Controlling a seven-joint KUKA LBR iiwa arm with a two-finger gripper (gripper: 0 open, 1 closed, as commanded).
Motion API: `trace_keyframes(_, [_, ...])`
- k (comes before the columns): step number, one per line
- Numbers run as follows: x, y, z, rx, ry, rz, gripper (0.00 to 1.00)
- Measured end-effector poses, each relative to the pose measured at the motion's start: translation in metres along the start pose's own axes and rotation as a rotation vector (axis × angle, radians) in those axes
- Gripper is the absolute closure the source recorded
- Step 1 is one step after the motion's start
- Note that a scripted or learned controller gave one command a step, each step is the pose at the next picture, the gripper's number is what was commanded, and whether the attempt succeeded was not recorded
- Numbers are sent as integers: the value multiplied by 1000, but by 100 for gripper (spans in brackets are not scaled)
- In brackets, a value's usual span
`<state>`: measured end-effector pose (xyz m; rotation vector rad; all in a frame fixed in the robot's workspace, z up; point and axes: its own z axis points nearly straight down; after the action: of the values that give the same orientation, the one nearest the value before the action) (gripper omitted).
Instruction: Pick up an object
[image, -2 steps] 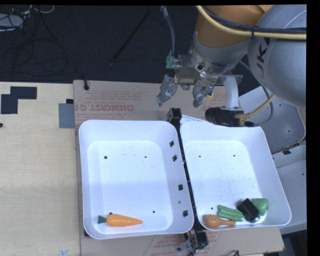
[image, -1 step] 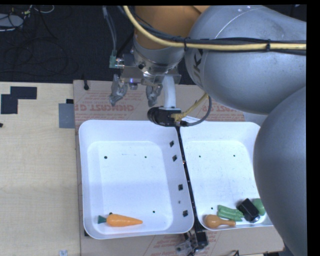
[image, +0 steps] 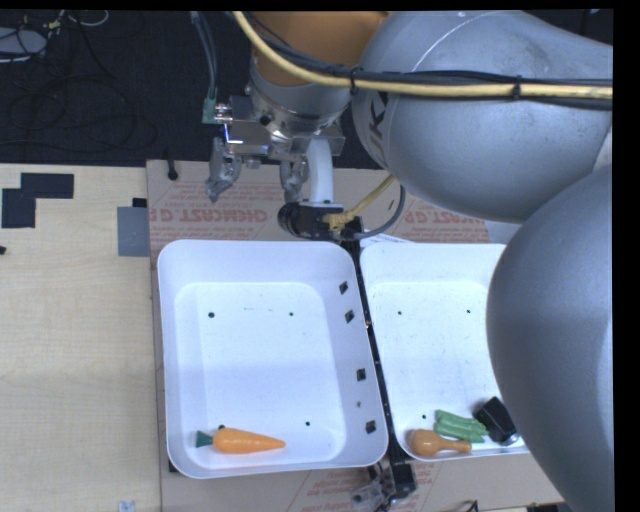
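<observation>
Gripper is seen raised beyond the far edge of the left bin, fingers spread and nothing held, while the carrot is left along the near edge, presumably awaiting descent.

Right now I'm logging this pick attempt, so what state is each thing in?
Gripper: open, holding nothing, raised above the left bin's far edge.
Carrot: lying flat in the left bin, near corner.
Green beans: lying in the right bin.
Orange gourd: lying beside the beans.
Black object: lying beside them, partly behind the arm.
</observation>
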<state>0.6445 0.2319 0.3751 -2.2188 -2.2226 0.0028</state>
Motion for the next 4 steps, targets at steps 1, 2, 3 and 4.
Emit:
trace_keyframes(1, [-24,-4,182,16,-6,3,0])
trace_keyframes(2, [-80,-87,225,16,-5,6,0])
trace_keyframes(3, [-56,-156,290,1,-1,3,0])
trace_keyframes(4, [-33,-102,193,-9,3,0,0])
